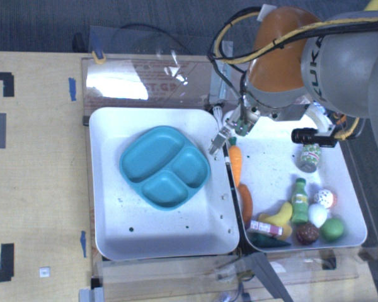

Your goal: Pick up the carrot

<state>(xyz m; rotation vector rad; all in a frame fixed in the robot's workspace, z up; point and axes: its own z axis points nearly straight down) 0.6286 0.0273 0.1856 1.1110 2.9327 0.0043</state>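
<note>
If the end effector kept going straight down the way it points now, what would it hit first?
Probably the carrot: the end effector hangs over its top end, near the left wall of the right bin. Height is hard to judge from above.

The scene was brightly and evenly lit from overhead. A strong white glare lay on the clear panel (pixel 116 87) behind the left bin (pixel 107 222), washing out its surface, and a smaller blown-out patch sat on the right bin (pixel 349 197) floor beneath the arm (pixel 349 61). Shadows were soft and short: a faint one edged the blue tray (pixel 165 166). Focus was fair at the centre, but small items looked slightly soft and grainy. The worktop (pixel 31 168) showed no visible bending at the edges.
</note>
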